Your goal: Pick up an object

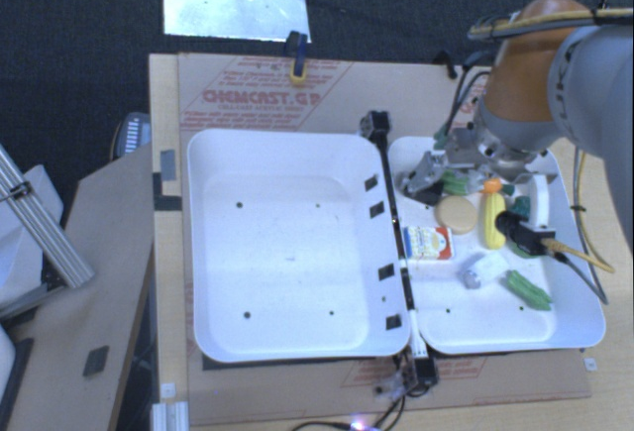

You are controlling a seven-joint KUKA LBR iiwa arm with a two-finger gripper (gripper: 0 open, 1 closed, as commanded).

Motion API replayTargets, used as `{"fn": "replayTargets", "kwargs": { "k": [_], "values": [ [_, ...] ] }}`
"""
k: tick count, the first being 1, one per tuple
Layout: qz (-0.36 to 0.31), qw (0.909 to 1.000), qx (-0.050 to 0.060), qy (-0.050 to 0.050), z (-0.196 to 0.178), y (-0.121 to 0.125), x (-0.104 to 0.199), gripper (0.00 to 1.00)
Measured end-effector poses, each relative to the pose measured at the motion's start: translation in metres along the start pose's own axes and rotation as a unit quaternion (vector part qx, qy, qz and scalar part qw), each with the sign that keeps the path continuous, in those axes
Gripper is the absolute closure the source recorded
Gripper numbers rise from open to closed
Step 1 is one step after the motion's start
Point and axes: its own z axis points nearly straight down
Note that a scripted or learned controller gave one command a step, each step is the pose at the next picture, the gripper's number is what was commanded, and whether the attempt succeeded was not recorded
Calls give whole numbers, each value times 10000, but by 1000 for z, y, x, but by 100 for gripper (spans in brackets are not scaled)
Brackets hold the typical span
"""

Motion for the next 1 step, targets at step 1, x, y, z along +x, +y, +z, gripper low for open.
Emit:
{"fn": "replayTargets", "kwargs": {
  "k": [1],
  "values": [
    [-20,10000,-35,1,11,-33,28,0]
  ]
}}
